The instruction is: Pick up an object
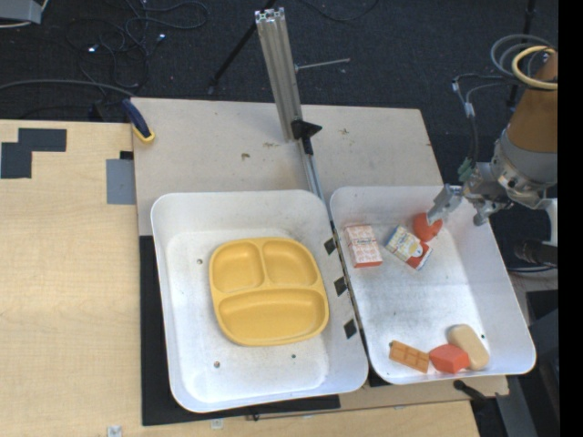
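A: Colours?
B: Two white bins (182, 244). The left one carries a yellow tray (268, 290).
A: The right?
B: A pink-and-white box (363, 245), a white, blue and red carton (406, 247), an orange wafer (409, 357), a red lump (448, 359), a tan bun (468, 345).
A: The arm (533, 130)?
B: Grey, with an orange band.

Bright even light, soft shadows, slightly grainy

The arm (533, 121) enters from the right side of the camera view, its orange band sitting above the grey wrist. The wrist is angled downward and to the left, and the gripper (448, 200) extends from it at a slant.
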`<state>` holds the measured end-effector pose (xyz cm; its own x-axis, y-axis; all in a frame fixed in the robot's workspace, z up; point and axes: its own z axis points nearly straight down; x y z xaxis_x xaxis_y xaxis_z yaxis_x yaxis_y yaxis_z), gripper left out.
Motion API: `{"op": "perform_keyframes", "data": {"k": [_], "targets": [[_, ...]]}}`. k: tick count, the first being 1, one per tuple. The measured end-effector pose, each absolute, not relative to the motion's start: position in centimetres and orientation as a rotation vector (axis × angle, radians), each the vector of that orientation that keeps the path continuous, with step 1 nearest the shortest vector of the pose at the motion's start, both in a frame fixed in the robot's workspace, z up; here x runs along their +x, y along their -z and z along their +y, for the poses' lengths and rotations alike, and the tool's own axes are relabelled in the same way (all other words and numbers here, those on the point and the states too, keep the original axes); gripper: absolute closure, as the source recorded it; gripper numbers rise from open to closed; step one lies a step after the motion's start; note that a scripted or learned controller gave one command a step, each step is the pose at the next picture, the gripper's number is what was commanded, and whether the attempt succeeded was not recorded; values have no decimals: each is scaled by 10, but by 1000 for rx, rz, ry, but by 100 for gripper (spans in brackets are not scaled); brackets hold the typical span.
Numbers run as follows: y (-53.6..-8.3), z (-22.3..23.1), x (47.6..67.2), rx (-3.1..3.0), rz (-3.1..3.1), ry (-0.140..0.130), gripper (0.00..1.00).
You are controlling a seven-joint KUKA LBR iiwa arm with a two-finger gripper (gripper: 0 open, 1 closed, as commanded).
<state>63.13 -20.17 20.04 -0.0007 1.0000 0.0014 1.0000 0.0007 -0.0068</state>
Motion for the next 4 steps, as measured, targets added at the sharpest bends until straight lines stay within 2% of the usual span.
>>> {"op": "perform_keyframes", "data": {"k": [1, 2, 3, 4], "targets": [[-136, -203, 631, -2216, -2217, -7, 0], [-108, -205, 636, -2228, -2231, 8, 0], [-118, -204, 637, -2228, -2230, 15, 100], [-167, -195, 639, -2221, -2226, 3, 100]]}}
